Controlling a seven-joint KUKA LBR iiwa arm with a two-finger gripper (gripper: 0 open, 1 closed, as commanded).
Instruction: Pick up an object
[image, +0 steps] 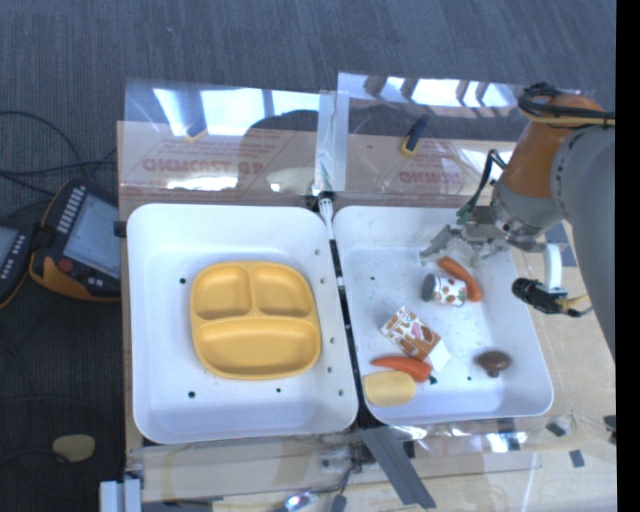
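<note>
Orange and slim, a carrot-like toy (462, 278) is lying in the upper part of the right bin (520, 400), touching a small grey cup (446, 291) with a spotted band. The claw (466, 244) is hovering just above and beside these two, its metal fingers (440, 243) spreading apart and gripping nothing, so I am reading it as released. The grey arm (560, 180) with its orange band is reaching in from the right over the bin's far corner.

Other candidates are sitting lower in the same bin: a patterned carton (410, 333), a second orange piece (402, 367) resting against a pale yellow lump (390, 388), and a small brown item (492, 362) near the right wall. The left bin (150, 330) is holding a yellow divided tray (256, 318).

Judging from the position, the orange toy nearest the claw is looking like the likeliest target. Doing this well is probably meaning lining the fingers across the toy's narrow width rather than along its length, descending straight so that one finger is not landing on the cup beside it, and closing only once both fingers are flanking the toy near the bin floor. Because the two things are touching, a slight offset away from the cup is seeming wise; otherwise the cup may be getting nudged or pinched along with it.
</note>
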